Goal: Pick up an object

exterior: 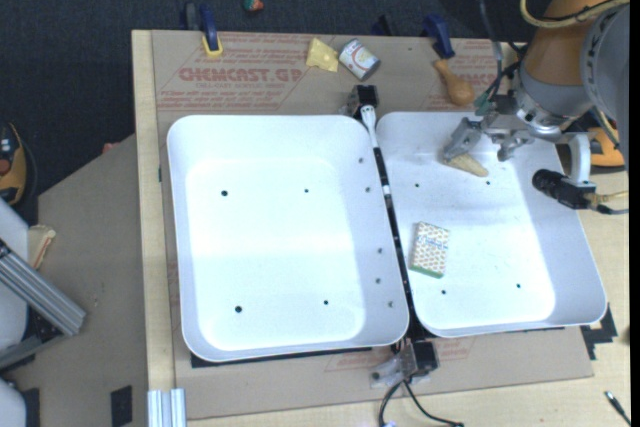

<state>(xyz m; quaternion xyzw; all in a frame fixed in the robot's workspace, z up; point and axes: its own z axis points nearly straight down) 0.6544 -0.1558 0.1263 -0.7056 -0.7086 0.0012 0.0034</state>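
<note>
While claw (470,147) hangs low over right bin (560,260) far edge, cannot tell finger state. Tan wedge (466,161) lies beneath; patterned packet (431,248) near left wall. Centre over wedge, descend straight, close gently.

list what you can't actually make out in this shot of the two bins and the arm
- Pincer, camera view: small and blurred over the right bin; whether it grips the tan object under it is unclear.
- Patterned packet, camera view: its print is too small to read.
- Arm, camera view: cut off by the right edge.
- Small items on the board beyond the bins, camera view: too small to identify.
</note>
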